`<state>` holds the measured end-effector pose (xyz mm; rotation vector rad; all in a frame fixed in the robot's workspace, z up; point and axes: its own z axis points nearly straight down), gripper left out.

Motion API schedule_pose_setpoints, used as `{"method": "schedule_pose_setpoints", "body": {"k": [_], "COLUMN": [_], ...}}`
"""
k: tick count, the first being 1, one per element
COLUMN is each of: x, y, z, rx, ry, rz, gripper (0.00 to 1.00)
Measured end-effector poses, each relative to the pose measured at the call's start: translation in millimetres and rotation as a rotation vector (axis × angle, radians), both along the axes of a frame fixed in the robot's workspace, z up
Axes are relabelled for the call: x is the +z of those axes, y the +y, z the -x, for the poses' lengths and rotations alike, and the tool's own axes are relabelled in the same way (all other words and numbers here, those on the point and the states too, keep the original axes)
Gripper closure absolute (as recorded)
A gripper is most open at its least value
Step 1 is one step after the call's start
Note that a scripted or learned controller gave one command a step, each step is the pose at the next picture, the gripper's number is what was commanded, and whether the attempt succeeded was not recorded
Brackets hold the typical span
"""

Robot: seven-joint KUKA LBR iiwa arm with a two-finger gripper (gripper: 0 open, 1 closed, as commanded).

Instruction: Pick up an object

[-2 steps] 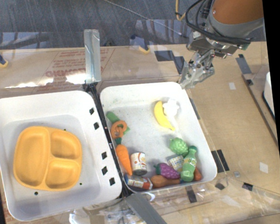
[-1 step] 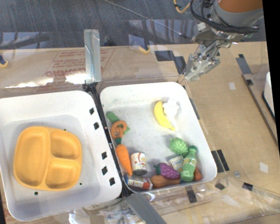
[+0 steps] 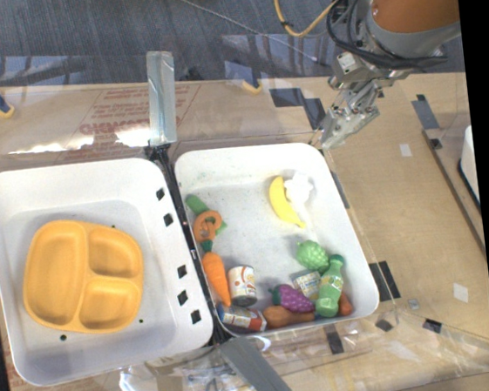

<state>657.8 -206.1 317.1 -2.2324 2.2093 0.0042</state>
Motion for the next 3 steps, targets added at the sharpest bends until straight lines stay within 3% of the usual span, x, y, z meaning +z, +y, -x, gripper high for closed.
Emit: {"method": "schedule_pose_setpoints", "body": {"k": [1, 2, 3], "x": [0, -226, -180], "y": [-1, 77, 8], "z": [0, 1, 50], "rx": [0.476, 0.533, 0.596], "ry": [-0.006, 0.002, -0.001], "rz": [0.001, -0.002, 0.003], "gripper": [1.00, 1.00, 1.00]}}
